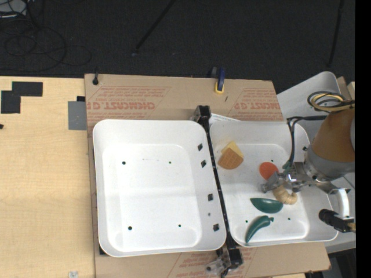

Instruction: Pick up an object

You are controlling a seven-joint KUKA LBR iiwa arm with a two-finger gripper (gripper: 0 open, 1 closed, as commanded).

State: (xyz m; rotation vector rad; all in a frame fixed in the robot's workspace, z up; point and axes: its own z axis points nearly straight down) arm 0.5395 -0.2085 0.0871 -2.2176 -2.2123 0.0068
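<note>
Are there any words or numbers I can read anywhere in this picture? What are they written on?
Red printing on the cardboard sheet behind the left bin: upside down and too blurred to read.
A second red print on the same cardboard behind the right bin: also upside down and unreadable.
More faint red print on the cardboard's front edge, below the bins: too small to read.
Nothing readable on the bins, the objects or the arm.

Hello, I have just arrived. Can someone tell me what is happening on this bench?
A grey robot arm with an orange band reaches into the right white bin, its gripper low among small objects: an orange ball, a tan rounded piece, two dark green curved pieces and a yellow-orange wedge. Nothing looks lifted yet.
</note>
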